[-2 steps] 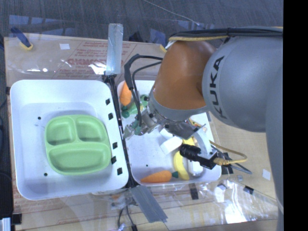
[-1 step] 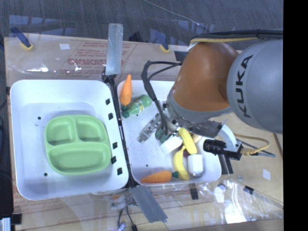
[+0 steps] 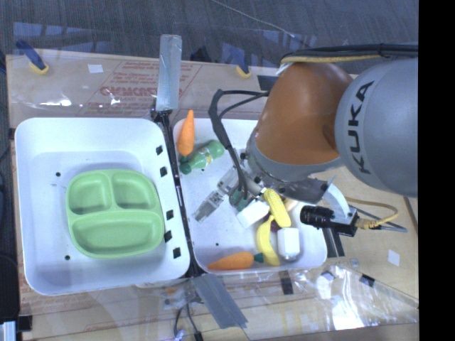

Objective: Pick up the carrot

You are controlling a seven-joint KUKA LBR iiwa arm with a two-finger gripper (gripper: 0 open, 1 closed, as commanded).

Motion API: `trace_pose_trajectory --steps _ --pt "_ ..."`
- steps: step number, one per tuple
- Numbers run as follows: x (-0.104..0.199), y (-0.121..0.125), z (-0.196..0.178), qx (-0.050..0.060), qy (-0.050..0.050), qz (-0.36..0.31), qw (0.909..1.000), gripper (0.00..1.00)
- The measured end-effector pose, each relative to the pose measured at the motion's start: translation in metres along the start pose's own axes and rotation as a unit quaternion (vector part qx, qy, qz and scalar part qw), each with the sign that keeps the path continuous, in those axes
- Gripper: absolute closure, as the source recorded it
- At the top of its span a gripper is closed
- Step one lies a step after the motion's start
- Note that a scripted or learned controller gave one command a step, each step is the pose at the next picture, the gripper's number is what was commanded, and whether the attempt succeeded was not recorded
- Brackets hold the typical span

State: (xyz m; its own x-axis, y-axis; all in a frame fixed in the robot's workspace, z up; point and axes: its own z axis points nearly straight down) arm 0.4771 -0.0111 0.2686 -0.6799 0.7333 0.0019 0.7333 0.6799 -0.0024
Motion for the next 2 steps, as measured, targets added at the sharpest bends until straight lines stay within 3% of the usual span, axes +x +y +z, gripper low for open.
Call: trace_pose_trajectory --steps 1,2 --pt "0.016 0.013 0.079 0.002 0.001 0.098 0.9952 0.00" --pt "0.054 0.053 0.077 0.000 0.000 0.149 0.9888 0.00"
